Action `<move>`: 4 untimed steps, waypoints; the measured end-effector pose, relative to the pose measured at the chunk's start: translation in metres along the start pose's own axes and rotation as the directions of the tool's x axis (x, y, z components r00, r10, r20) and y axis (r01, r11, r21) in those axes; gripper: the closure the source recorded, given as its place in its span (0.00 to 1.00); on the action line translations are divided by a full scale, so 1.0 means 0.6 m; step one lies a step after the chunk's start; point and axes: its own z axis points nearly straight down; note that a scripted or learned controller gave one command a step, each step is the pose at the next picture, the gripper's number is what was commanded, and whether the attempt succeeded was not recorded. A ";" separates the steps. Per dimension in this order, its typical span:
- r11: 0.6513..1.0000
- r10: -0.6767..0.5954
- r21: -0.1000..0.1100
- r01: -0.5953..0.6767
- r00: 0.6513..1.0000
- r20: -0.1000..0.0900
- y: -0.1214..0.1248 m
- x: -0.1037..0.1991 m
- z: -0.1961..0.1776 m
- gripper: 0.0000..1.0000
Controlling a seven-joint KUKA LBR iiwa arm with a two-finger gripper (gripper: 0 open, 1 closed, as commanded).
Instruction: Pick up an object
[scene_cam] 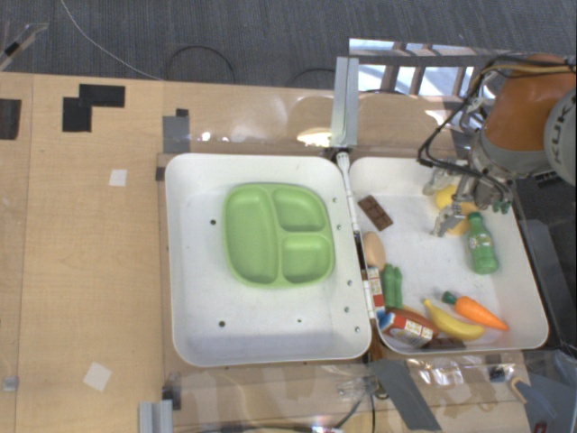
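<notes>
My gripper (462, 213) hangs over the far part of the right bin (532, 332), below the arm's orange band. It is open, with its fingers spread above a yellow toy fruit (448, 198) that lies partly hidden under it. Nothing sits between the fingers. A green bottle (481, 244) lies just right of the gripper. A brown chocolate bar (374, 211) lies to its left. Along the near edge lie a carrot (479, 312), a banana (452, 322) and a red packet (411, 322).
The left bin (194, 332) holds a green divided plate (277, 234). A beige item (373, 253) and a green item (392, 288) lie along the right bin's left wall. A metal post (343, 97) stands behind the divider between the bins.
</notes>
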 end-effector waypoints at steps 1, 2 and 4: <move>1.000 -0.004 0.003 0.004 1.000 0.020 0.002 -0.008 -0.027 1.00; 1.000 -0.004 0.002 0.004 1.000 0.011 0.002 -0.005 -0.024 0.00; 1.000 0.010 0.002 -0.010 1.000 0.005 -0.035 0.045 0.000 0.00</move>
